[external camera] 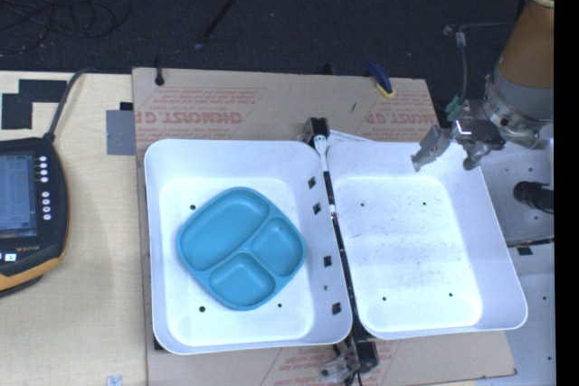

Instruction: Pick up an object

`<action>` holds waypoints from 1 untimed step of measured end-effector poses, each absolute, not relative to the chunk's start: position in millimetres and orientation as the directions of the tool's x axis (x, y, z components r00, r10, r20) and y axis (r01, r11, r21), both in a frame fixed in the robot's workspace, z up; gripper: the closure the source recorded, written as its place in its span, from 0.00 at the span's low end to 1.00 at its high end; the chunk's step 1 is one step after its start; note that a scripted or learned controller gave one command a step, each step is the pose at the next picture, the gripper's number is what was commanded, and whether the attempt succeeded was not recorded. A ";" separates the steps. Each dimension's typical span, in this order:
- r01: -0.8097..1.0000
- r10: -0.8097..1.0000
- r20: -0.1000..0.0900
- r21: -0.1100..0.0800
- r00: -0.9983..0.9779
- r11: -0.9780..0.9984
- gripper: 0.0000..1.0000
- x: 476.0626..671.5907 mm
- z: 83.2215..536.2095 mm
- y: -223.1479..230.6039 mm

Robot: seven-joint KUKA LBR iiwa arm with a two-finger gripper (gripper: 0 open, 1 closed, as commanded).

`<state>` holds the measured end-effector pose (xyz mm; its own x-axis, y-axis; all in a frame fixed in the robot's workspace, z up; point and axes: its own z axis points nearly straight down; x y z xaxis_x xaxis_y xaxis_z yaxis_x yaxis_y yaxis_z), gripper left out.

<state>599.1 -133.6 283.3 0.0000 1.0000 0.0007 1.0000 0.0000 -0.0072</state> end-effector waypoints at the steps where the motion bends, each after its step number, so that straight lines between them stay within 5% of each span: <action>1: 1.000 1.000 0.004 -0.015 -0.006 0.006 0.00 631.5 177.2 -56.0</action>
<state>631.5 -56.0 177.2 -0.0064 1.0000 0.0039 0.9999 0.0065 -0.0145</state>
